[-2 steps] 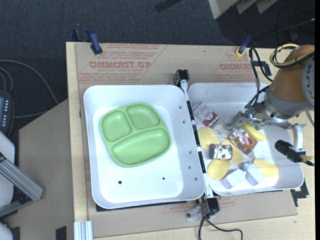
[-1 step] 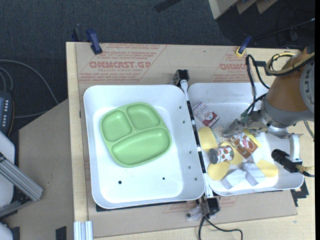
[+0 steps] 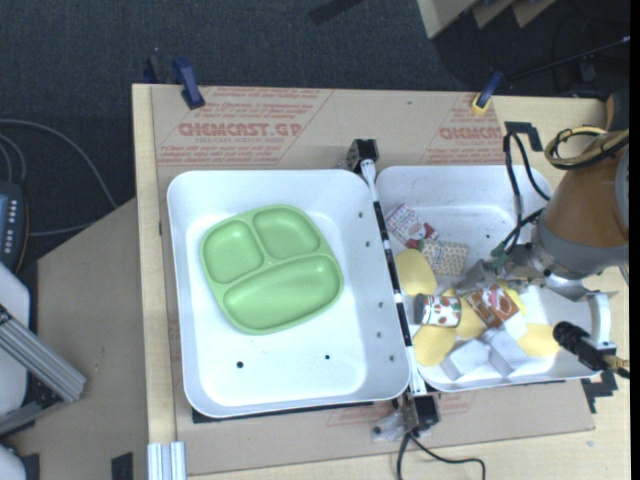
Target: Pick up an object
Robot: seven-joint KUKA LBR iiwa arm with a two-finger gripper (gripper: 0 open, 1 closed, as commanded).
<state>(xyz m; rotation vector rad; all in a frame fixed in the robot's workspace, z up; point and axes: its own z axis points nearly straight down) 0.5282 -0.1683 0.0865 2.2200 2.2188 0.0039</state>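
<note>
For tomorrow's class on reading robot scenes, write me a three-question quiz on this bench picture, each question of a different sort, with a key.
1. True or false: the green divided plate lies in the left bin.
2. Which bin holds the heap of small packets? A) left B) right
3. Fill in: the arm reaches in from the picture's ____ side.

Key: 1 true; 2 B; 3 right.
</note>
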